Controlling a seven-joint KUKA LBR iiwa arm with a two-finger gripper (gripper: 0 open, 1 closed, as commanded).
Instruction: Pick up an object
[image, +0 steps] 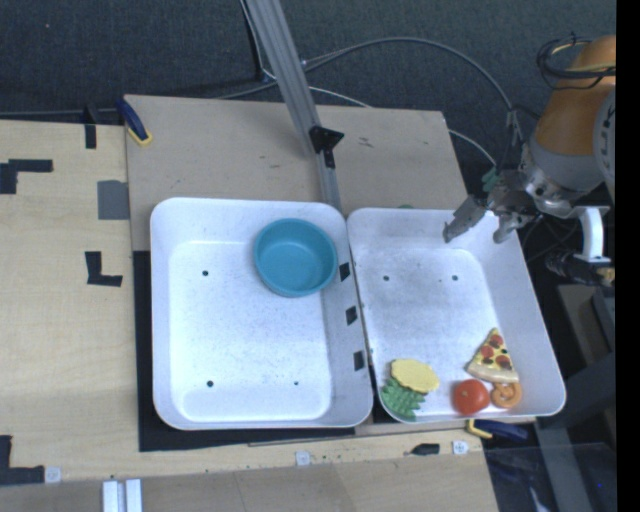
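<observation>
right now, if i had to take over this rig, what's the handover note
Gripper: open, holding nothing, hovering over the far right corner of the right bin.
Objects: the pizza slice, tomato, yellow piece and green piece lie along the near edge of the right bin. An orange piece sits beside the tomato. The blue bowl sits in the far part of the left bin.
Done: nothing picked up yet.
Left: choose an object, bring the gripper down on it, close and lift. The toys at the near edge are well away from the gripper.
</observation>
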